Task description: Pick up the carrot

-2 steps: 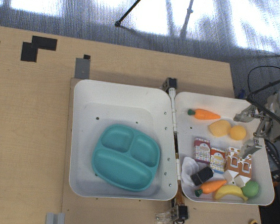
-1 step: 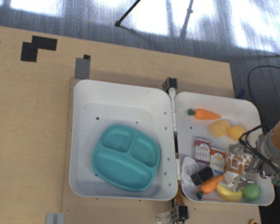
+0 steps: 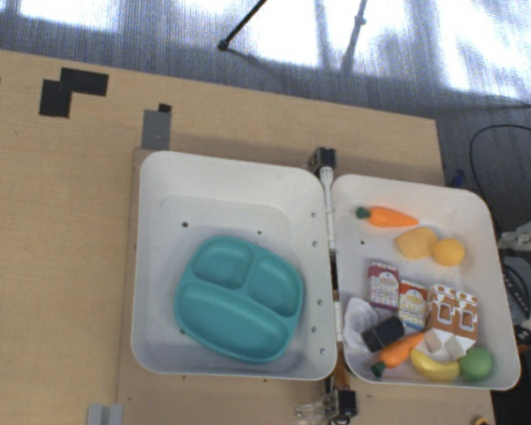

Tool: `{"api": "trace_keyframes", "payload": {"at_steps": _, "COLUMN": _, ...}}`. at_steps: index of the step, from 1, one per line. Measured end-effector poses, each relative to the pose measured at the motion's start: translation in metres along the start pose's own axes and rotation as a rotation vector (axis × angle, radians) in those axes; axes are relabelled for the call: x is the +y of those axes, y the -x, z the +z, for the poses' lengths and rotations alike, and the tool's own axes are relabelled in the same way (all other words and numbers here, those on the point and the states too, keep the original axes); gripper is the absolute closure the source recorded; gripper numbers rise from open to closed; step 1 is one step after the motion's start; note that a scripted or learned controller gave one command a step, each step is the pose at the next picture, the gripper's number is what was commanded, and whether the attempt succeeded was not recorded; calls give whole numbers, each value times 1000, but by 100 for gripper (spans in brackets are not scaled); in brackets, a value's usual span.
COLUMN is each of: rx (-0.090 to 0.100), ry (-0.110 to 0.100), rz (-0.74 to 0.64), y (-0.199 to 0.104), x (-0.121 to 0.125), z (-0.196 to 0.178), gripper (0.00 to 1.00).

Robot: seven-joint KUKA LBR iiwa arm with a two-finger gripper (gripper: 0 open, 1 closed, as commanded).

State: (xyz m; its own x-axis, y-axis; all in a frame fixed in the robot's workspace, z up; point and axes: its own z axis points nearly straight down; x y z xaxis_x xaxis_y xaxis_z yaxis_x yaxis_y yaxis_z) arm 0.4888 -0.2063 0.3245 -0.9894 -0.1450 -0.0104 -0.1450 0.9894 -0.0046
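— So, what am I looking at from up here?

— Two shallow white bins are sitting side by side on the pale wooden bench [image 3: 44, 259], both smooth plastic with rounded corners. The left bin [image 3: 154, 242] is holding a teal divided plate [image 3: 238, 298], matte and soft-edged, lying at a slant.

— And the carrot?

— A carrot [image 3: 389, 217] is lying flat at the far end of the right bin [image 3: 480, 215], a smooth orange taper with its green tip pointing toward the divider. Nothing is touching it. Two rounded yellow-orange pieces [image 3: 432, 247] are sitting just beside it, nearer us.

— Anything else orange?

— A second orange tapered piece [image 3: 402, 350] is lying at the near end, partly under a black block [image 3: 383, 333] and touching a yellow banana [image 3: 433, 367]. A glossy green ball [image 3: 478, 363] is resting in the near corner.

— And in the middle?

— Three small printed cartons [image 3: 412, 305] are lying together, boxy and flat-faced, with something white and crumpled [image 3: 359, 313] beside them.

— Is the pincer wide or narrow?

— I cannot tell.
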Motion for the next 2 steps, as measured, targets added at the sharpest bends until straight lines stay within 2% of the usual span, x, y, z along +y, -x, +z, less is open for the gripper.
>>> {"api": "trace_keyframes", "payload": {"at_steps": 1, "rx": 0, "ry": 2, "rz": -267, "y": 42, "x": -6, "z": -48, "gripper": 0}}
{"api": "trace_keyframes", "payload": {"at_steps": 2, "rx": 0, "ry": 3, "rz": -963, "y": 57, "x": -8, "z": -99, "gripper": 0}}
